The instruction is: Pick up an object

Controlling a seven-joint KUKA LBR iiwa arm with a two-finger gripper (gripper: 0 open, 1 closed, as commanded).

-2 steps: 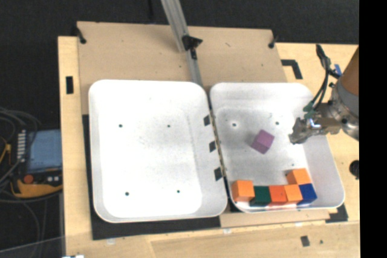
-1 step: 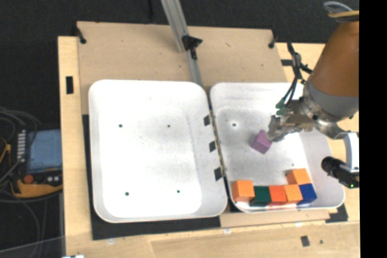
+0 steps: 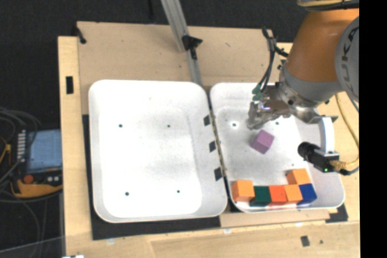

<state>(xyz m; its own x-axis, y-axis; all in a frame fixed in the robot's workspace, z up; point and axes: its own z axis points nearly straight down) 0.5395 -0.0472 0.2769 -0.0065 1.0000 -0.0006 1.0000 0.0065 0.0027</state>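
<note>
Hand (image 3: 259, 119) over right shallow white bin (image 3: 239, 99), finger state unclear. Small purple cube (image 3: 263, 141) just at its 5 o'clock, apparently free. Coloured blocks (image 3: 275, 193) line bin's 6 o'clock edge.

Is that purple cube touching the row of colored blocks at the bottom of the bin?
Apart. The camera view shows bare white bin floor between the purple cube and the colored blocks.
</note>
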